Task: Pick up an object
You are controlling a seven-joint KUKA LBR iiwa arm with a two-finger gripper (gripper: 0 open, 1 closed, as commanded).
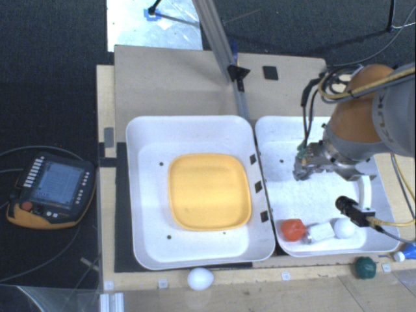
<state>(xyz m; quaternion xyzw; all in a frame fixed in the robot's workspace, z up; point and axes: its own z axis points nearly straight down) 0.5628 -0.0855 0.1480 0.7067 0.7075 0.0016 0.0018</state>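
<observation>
In the right bin [286,142], a red object [292,229] lies near the front edge. Next to it rest a small white piece [320,232] and a white ball [344,227]. My gripper [303,167] hangs over the middle of the right bin, behind these objects and apart from them. Nothing shows between its fingers. The grey arm with its orange band [364,103] reaches in from the right.
The left bin [146,194] holds a yellow square plate [210,190]. A white ball [200,279] and a dark green ball [364,267] lie on the bench in front of the bins. A pendant [51,189] sits at far left. A metal pole [218,31] slants behind.
</observation>
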